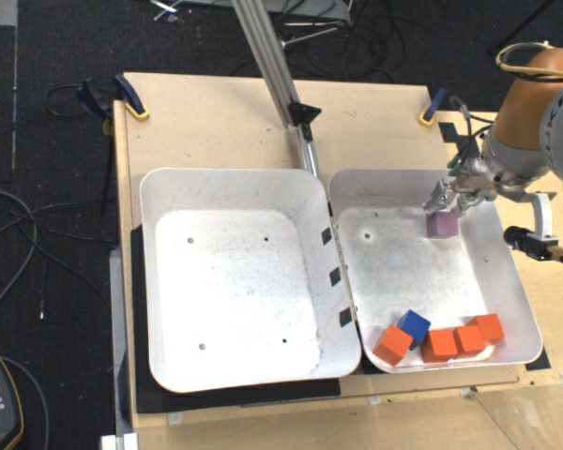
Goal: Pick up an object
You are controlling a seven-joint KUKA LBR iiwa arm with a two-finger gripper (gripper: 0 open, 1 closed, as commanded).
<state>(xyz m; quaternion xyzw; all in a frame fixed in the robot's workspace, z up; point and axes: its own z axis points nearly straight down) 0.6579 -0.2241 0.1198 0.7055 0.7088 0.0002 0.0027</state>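
In the right white bin, my gripper hangs over the far part, reaching in from the right. A small purple block sits right at its fingertips, gripped between them, and the gripper is shut on it. Along the bin's near edge lie three orange blocks, together with a blue block that rests against the leftmost orange one.
The left white bin lies beside the right one, joined along a middle ridge with black clips. A grey metal pole slants in from the top towards the bins' far junction. Clamps sit at the bench's far corners.
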